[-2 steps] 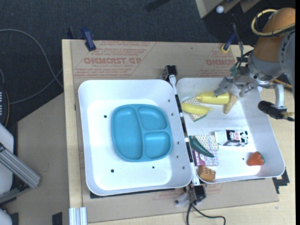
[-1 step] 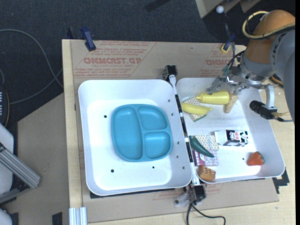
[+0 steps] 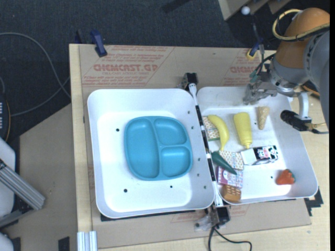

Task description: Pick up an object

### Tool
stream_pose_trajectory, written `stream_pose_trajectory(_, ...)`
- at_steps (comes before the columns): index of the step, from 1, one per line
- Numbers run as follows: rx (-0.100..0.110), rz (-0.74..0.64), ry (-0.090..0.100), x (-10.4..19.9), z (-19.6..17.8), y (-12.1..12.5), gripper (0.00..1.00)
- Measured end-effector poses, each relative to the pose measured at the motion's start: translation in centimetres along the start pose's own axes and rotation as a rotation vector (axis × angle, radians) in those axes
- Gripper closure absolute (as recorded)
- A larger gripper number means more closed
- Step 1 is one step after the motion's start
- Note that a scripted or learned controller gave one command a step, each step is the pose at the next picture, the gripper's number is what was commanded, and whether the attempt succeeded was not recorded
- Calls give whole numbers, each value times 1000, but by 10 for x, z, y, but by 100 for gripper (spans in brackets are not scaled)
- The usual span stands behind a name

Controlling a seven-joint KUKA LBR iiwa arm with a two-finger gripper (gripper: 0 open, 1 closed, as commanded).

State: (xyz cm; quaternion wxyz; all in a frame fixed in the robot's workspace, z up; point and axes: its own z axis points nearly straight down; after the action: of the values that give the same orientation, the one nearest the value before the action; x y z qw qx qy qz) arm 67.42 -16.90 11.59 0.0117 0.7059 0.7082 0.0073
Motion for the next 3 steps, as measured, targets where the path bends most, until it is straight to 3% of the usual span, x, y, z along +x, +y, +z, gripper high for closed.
stream_pose_trajectory(1, 1, 0, 0, 0, 0, 0, 0)
stream_pose_trajectory(2, 22, 4, 1, 58, 27, -49, 0)
stream_pose_trajectory(3, 25, 5, 4, 56, 27, -103, 0)
